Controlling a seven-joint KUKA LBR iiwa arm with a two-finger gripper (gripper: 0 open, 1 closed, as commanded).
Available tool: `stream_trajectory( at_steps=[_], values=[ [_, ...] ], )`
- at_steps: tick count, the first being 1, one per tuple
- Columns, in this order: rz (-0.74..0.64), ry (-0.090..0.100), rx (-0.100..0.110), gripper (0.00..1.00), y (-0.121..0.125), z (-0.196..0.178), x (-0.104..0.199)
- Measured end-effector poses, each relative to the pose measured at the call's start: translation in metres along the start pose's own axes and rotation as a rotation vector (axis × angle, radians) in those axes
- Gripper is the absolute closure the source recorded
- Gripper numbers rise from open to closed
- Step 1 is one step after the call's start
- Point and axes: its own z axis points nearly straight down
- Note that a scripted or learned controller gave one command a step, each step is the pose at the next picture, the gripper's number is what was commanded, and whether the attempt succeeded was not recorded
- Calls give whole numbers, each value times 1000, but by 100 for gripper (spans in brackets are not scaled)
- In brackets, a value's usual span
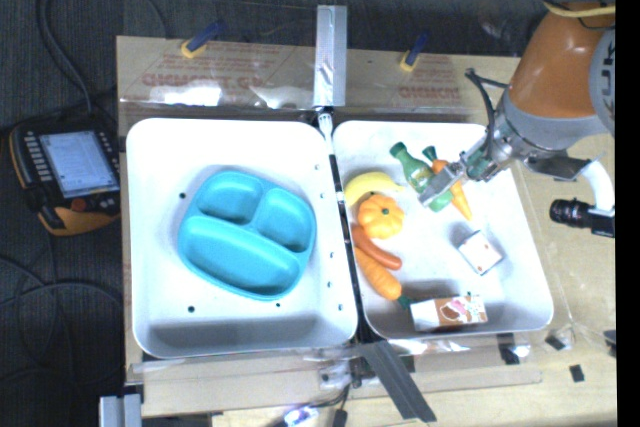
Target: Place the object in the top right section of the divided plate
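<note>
blue divided plate (247, 233) alone in left bin (150, 215); toys fill right bin (520, 275)

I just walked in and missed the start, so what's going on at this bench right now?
A grey and orange robot arm reaches in from the right, its gripper down among toy foods in the right bin, beside a green bottle and a carrot. A small pumpkin, a banana and a carton lie nearby. The blue divided plate sits in the left bin with nothing in its sections yet.

Divided plate (245, 233) in left bin (160, 315)
</note>
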Motion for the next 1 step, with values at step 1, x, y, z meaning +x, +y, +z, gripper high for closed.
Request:
stream_trajectory(
  at_steps=[1],
  values=[
    [-171, -2, 4, 100, -57, -21, 80]
  ],
)
